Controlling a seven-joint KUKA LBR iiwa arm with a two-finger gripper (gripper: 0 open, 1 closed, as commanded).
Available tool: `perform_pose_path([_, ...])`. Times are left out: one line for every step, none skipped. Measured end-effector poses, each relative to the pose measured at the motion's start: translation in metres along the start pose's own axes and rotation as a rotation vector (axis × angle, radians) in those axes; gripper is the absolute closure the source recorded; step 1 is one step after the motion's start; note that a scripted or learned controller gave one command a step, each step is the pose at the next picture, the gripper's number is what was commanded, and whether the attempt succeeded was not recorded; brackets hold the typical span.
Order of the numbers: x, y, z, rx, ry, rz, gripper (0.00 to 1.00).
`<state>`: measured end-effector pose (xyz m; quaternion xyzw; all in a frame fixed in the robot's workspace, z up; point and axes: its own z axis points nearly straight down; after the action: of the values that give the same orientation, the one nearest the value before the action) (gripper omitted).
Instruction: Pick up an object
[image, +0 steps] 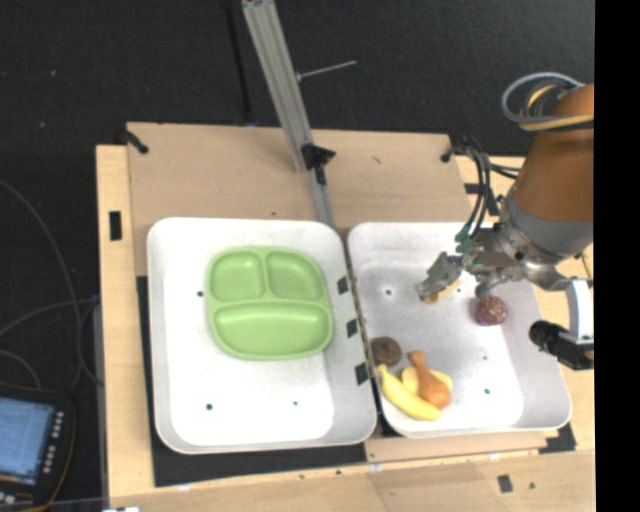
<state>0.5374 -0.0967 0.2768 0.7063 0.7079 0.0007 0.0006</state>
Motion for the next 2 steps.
perform_pose_path([0.000,0.000,0.000,-0.001,0.000,0.002,0.00])
perform_pose_path([-0.002,0.004,0.043,0.004,-0.001,0.003,0.00])
